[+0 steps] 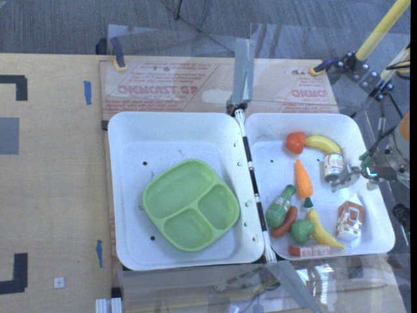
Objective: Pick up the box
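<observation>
The box (350,220) is a small orange-and-white carton lying near the right wall of the right bin (371,243), towards the front. My gripper (343,177) reaches in over the bin's right rim. It hangs just beyond the box and right beside a small can (333,166). Nothing is seen held in it. The box lies apart from the gripper, on the bin floor.
The right bin also holds a tomato (295,142), two bananas (322,143) (322,231), a carrot (302,178), a green bottle (280,207), a sausage (285,222), a green pepper (301,230) and a red bar (309,250). A green divided plate (191,204) lies in the left bin (124,175).
</observation>
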You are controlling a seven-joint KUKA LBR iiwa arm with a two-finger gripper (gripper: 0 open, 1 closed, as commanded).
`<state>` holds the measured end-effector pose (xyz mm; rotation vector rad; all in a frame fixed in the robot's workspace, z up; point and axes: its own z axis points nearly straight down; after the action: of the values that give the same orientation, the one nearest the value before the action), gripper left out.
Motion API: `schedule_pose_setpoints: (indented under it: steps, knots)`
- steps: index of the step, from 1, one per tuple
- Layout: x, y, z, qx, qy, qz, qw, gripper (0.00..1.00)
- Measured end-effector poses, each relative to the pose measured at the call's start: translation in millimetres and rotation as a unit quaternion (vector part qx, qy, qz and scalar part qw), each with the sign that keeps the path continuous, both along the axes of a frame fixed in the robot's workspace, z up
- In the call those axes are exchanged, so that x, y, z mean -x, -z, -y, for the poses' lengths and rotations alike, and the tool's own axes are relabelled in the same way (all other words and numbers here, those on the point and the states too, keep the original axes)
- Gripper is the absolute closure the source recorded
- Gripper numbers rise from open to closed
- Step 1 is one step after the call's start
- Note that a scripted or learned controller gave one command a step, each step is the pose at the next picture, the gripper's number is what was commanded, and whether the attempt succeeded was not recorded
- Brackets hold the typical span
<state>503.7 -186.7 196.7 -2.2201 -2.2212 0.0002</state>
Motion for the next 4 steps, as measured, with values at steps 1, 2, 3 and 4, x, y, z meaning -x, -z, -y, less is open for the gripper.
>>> schedule_pose_setpoints:
  steps: [1,2,3,4]
  knots:
    - [24.4,30.5,-83.6,-0.0003,-0.082,0.000,0.9966,0.00]
    - [24.0,12.3,-159.6,0.0005,-0.171,0.001,0.9852,0.00]
    - [24.3,12.4,-234.0,0.0004,-0.221,0.001,0.9752,0.00]
    - [17.8,12.7,-197.1,0.0007,-0.095,0.001,0.9955,0.00]
